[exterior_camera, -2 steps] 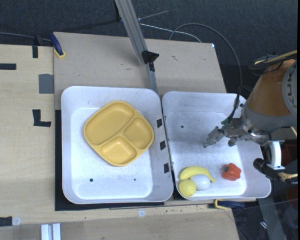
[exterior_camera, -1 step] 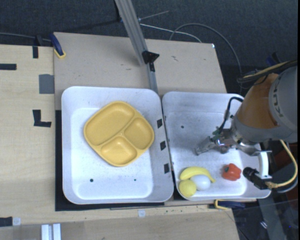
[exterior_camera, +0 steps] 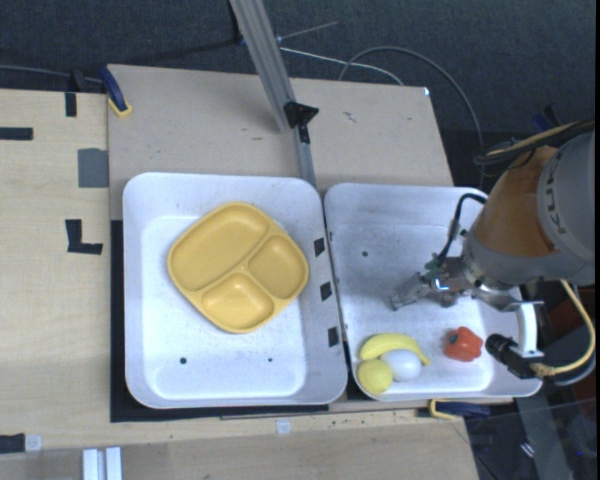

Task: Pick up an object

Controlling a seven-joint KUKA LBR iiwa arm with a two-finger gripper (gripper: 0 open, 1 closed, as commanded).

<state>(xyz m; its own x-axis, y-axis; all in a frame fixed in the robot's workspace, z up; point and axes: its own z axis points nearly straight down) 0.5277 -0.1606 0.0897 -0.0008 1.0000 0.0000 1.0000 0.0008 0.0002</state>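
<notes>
A banana (exterior_camera: 392, 345) is seen in the near part of the right bin (exterior_camera: 380, 218), close to the bin's front wall. Its long axis is laid roughly left to right across the view, and it is curved into an arch whose back is turned toward the far side of the bin, with both ends bent down toward the front wall. Tucked under that arch, a white egg-like ball (exterior_camera: 406, 366) is found, touching the banana, and a round yellow lemon (exterior_camera: 375, 375) is pressed against the banana's left end, just beside the ball. To the right of this cluster, apart from it, a small red pepper (exterior_camera: 463, 343) is placed, with a dark stem end turned to the left.

Above these things, nearer the middle of the bin, the gripper (exterior_camera: 412, 293) is held low, pointed to the left and slightly toward the front. Nothing is seen between its fingers; whether they are spread or pressed together cannot be told. The grey arm (exterior_camera: 570, 208) with its orange band (exterior_camera: 515, 218) is reached in from the right.

In the left bin (exterior_camera: 140, 268), a yellow divided plate (exterior_camera: 238, 266) with three compartments is laid flat, turned at a slant.
</notes>
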